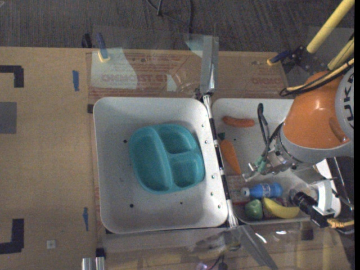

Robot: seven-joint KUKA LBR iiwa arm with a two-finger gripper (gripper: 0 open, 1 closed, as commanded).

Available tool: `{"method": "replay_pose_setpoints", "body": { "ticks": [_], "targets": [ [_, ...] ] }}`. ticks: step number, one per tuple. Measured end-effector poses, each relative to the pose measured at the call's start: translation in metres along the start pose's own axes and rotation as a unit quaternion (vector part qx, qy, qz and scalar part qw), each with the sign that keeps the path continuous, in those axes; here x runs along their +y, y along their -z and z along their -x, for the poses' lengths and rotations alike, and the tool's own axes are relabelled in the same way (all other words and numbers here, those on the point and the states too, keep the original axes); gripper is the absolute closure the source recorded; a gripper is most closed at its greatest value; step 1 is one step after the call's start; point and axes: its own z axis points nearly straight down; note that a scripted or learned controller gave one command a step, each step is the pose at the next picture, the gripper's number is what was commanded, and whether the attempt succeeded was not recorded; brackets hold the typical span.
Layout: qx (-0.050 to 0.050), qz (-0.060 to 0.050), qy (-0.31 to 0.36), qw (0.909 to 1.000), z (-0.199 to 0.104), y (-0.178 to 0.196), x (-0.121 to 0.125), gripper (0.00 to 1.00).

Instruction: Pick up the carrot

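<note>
Gripper point(260, 166), jaw state unclear, is hovering beside the carrot point(229, 156), probably light, stiff, slightly slick; mid-body is looking the best hold.

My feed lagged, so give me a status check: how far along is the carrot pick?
Done: the arm has reached over the right bin. In hand: the tool hangs low there, right of the carrot, with nothing visibly held. Left: the carrot lies on the bin floor by the left wall, so the grasp and lift remain. The teal plate sits in the left bin.
</note>
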Motion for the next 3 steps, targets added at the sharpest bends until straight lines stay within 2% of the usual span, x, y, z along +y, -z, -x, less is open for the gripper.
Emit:
{"method": "replay_pose_setpoints", "body": {
  "ticks": [1, 2, 3],
  "targets": [
    [-0.001, 0.001, -0.266, 0.9641, 0.002, 0.013, -0.001, 1.00],
    [-0.001, 0.000, -0.457, 0.8895, 0.008, 0.034, -0.003, 1.00],
    [0.000, 0.000, -0.277, 0.9609, -0.018, 0.049, 0.006, 1.00]
  ]
}}
